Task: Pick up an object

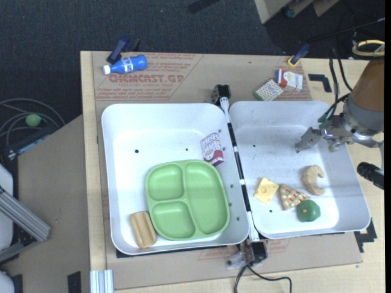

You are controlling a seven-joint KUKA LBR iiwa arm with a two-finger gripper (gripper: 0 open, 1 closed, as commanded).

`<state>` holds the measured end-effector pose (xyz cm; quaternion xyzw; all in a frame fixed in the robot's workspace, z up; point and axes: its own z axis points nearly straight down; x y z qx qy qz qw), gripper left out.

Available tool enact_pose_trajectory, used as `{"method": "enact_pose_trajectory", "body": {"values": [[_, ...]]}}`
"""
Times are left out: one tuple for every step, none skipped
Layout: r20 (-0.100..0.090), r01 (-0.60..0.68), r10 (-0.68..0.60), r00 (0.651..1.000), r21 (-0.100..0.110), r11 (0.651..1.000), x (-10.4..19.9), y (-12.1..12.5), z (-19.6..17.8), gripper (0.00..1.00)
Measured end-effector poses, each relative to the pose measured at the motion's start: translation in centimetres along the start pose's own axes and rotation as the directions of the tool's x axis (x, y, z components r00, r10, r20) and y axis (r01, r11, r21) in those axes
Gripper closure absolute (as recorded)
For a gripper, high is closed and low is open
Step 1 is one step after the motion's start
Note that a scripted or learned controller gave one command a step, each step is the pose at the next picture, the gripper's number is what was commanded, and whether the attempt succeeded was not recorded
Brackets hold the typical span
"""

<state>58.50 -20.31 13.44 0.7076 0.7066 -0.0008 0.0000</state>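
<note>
While bare floor surrounds it, tool (313, 138) hangs above right bin (269, 118).

The right bin (269, 127) lies bare across its far and middle floor. Its near end is crowded: cheese wedge (266, 190), pizza slice (292, 196), green ball (308, 210) and pastry (314, 179) sit close together. The green tray (185, 198) fills the left bin's (122, 139) near half.
</note>
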Motion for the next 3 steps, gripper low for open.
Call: {"method": "enact_pose_trajectory", "body": {"values": [[-0.002, 0.0, 0.0, 1.0, 0.001, 1.0, -0.4, -5.2, 3.5, 0.0], [0.0, 0.0, 0.0, 1.0, -0.003, 1.0, -0.4, -5.0, 2.5, 1.0], [0.001, 0.0, 0.0, 1.0, -0.005, 1.0, -0.4, -5.0, 1.5, 1.0]]}}
